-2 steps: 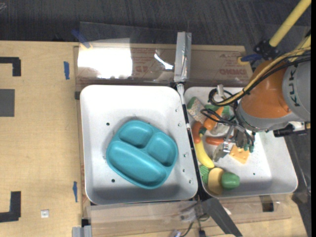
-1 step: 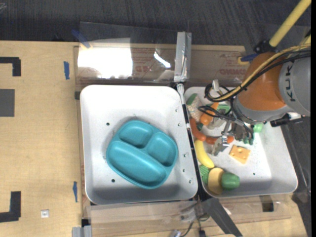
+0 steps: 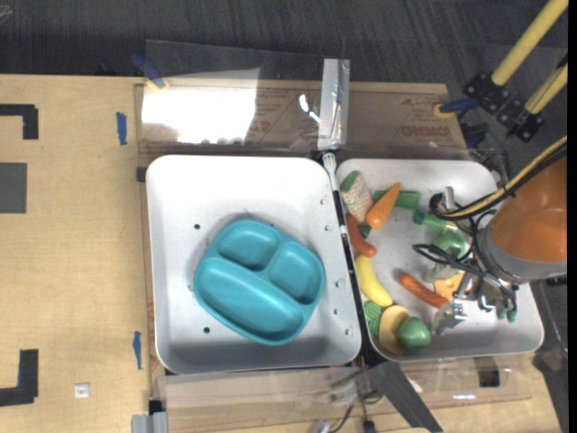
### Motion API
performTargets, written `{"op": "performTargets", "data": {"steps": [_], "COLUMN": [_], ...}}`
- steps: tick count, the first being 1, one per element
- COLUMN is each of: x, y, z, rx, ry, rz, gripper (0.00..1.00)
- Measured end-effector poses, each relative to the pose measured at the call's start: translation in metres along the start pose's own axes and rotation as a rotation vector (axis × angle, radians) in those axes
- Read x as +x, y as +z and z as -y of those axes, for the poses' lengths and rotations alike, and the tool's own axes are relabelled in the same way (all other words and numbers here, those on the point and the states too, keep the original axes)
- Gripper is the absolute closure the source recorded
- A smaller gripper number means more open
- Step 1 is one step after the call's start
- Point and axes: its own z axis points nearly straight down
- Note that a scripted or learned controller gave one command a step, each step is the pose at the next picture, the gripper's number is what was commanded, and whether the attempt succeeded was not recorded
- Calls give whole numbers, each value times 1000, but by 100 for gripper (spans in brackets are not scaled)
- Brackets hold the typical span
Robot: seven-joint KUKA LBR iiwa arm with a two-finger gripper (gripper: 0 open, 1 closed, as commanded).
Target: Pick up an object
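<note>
The right bin [image 3: 527, 332] holds several toy foods. A carrot [image 3: 383, 204] lies near its back left, a banana [image 3: 371, 280] runs along its left wall, and a green round piece [image 3: 415, 334] sits at the front beside a pale yellow one [image 3: 393, 319]. A thin orange-red piece [image 3: 420, 288] and an orange wedge [image 3: 448, 285] lie mid-bin. My gripper [image 3: 456, 307] hangs low over the bin's right half, just right of those two pieces, below the orange band [image 3: 539, 228]. Cables and the wrist hide what lies under it.
A teal divided plate [image 3: 260, 280] sits in the left bin [image 3: 171, 188]. A small labelled bottle [image 3: 352, 188] and green pieces [image 3: 444, 234] lie at the right bin's back. The ridge between the bins [image 3: 341, 242] runs close to the banana. Yellow poles [image 3: 532, 30] stand at top right.
</note>
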Motion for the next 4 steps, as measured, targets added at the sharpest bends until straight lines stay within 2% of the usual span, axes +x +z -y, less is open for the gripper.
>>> {"op": "performTargets", "data": {"steps": [1, 2, 3, 4], "x": [9, -46, -81, -11], "y": [-1, 0, 1, 0], "z": [-37, -71, -83, -56], "rx": [-3, -4, -3, -4], "ry": [-10, 140, -142, -120], "rz": [4, -2, 3, 0], "gripper": [0, 0, 0, 0]}}
